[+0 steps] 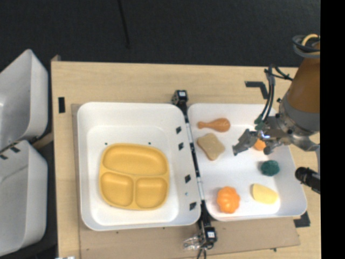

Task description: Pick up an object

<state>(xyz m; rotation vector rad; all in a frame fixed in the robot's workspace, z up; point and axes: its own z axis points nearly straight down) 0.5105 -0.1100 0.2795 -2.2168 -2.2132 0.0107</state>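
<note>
Reaching in from the right, the grey arm's gripper (pixel 257 142) hangs low over the right bin (pixel 245 212) on the table (pixel 124 82). A small orange piece (pixel 260 144) sits right at its tip, though whether the jaws are open, closed, or gripping it cannot be told from this blurred view. The piece looks like light toy food, probably smooth and firm. It seems too small and too hidden to judge a long axis, so a pinch across its middle would suit. Nearby lie a drumstick (pixel 214 124), its narrow end pointing left, a bread slice (pixel 211 146), a green ball (pixel 269 168), a pumpkin (pixel 228 199) and a yellow wedge (pixel 264 193). The left bin holds a yellow divided plate (pixel 133 175).
</note>
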